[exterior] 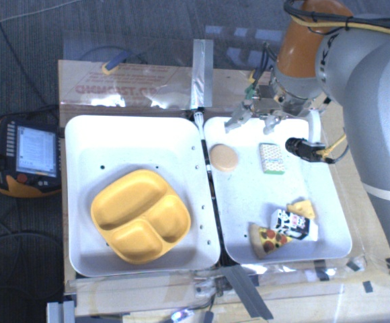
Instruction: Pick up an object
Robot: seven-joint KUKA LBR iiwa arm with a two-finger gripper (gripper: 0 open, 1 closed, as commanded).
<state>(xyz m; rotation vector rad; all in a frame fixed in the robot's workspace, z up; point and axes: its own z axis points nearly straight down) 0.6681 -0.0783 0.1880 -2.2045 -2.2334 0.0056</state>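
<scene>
camera: single, fixed overhead | angle: slanted down | covers: both bins (74, 200)

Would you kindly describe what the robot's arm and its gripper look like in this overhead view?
The arm is bulky and rounded, with smooth light grey casings and a glossy orange band above the wrist. Black cables loop over the top of that band, with a yellow cable running off to the right. Below it sits a grey metal gripper with two slim silvery jaws, plus a small black attachment with yellow wiring beside it.

Bench (81, 76) carries two white bins side by side: left bin (81, 180), right bin (239, 247). Clear plastic sheet (134, 86) behind them.
</scene>
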